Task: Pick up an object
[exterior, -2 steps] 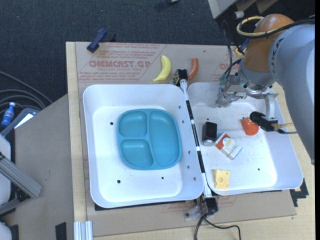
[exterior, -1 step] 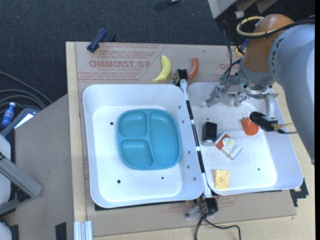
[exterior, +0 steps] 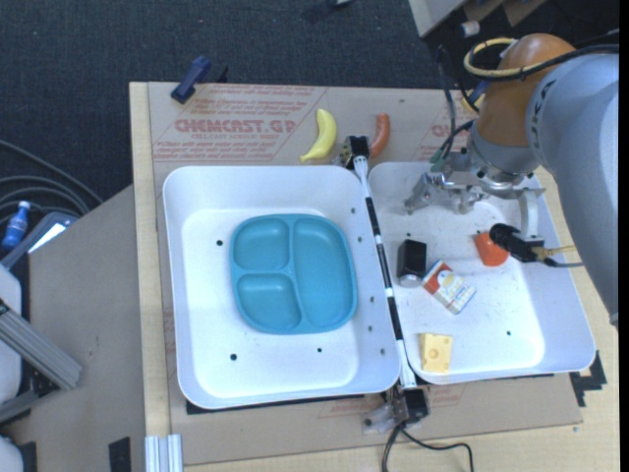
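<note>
We count two white bins on the counter: the left bin has one teal divided plate, the right bin has four small things. That's one black block at 9 o'clock, one red-and-white carton dead centre, one yellow cheese wedge at 6, and one orange piece at 2. One banana and one orange sausage lie outside, past 12. The gripper hangs at the right bin's 11 o'clock, nothing pinched; can't tell how its fingers sit. Bare white floor at 4 o'clock.
</note>
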Controlling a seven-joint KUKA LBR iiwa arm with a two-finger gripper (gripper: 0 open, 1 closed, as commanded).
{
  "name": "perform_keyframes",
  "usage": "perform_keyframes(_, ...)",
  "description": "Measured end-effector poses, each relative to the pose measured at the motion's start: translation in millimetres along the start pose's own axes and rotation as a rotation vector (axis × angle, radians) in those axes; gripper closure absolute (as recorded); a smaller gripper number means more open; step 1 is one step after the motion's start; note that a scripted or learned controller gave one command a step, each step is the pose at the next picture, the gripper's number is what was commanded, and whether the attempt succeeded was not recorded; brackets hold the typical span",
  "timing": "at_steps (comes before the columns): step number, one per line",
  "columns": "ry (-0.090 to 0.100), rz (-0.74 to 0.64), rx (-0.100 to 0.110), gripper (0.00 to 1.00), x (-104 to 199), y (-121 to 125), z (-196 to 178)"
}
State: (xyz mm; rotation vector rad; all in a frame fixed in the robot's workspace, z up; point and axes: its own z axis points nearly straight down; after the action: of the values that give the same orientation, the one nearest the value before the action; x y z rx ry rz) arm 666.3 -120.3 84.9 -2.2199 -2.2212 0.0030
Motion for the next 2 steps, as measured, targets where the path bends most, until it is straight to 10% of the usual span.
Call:
perform_keyframes(1, 0.001, 0.000, 0.000, 0.00, 27, 0, 0)
perform_keyframes(2, -0.001, -0.001, -0.002, 1.00, 26, 1, -11)
